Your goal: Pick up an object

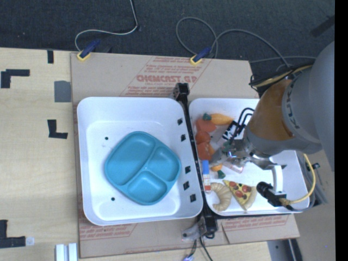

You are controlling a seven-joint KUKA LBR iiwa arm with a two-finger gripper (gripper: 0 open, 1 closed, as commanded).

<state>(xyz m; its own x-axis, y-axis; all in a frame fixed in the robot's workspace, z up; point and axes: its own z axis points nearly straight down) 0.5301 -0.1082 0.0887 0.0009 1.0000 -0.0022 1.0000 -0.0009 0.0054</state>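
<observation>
Reaching from right | arm [283, 118] low over right bin [302, 167] | fingers' state: cannot tell

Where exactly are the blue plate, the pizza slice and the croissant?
blue plate [142, 167], camera view, middle ridge between compartments.
pizza slice [242, 192], camera view, topping centre.
croissant [222, 196], camera view, middle of its curve.
</observation>
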